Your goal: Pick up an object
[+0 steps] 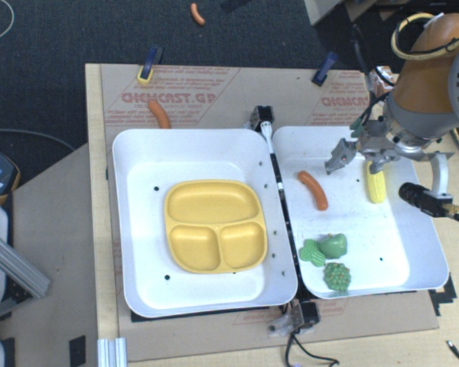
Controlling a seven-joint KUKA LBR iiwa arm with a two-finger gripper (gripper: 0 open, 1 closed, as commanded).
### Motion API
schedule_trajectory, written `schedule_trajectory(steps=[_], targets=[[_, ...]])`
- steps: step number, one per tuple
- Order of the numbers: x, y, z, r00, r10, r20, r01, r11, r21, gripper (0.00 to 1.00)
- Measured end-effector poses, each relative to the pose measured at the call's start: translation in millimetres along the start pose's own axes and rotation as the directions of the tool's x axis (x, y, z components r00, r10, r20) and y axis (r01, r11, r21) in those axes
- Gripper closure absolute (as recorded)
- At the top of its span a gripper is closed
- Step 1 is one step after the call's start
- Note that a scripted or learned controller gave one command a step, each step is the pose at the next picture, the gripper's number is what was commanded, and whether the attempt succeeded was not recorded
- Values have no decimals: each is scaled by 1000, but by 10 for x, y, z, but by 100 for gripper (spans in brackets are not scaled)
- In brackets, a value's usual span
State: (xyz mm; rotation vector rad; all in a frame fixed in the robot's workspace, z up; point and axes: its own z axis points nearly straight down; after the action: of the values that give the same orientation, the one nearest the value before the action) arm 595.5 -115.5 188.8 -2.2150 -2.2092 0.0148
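Note:
The right bin [413, 258] holds an orange sausage [313, 189], a yellow corn cob [375, 183], a green pepper-like toy [325, 248] and a green broccoli [337, 276]. My gripper [359, 157] hangs over the upper part of this bin, its grey fingers spread apart with nothing between them. One fingertip [338, 159] points toward the sausage, which lies a little lower left of it. The corn cob lies just below the other finger. The grey arm with its orange band [428, 67] comes in from the upper right.
The left bin [138, 205] holds a yellow three-compartment tray [214, 225]. Another sausage [160, 114] lies on the cardboard behind the left bin, and one [197, 13] on the dark floor. Clamps [147, 66] sit at the board's back edge. A black part [424, 197] juts over the right bin.

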Motion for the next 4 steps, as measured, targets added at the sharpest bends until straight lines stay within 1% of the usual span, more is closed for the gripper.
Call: schedule_trajectory(steps=[1, 2, 3, 4], targets=[[2, 31, -81, 1000, -3, 2, 3, 1000, -15, 0], [29, 76, 544, 1000, -3, 1, 3, 1000, -9, 0], [36, 78, 1068, 1000, -3, 1, 3, 1000, -11, 0], [32, 88, 933, 1000, -2, 3, 2, 1000, -16, 100]])
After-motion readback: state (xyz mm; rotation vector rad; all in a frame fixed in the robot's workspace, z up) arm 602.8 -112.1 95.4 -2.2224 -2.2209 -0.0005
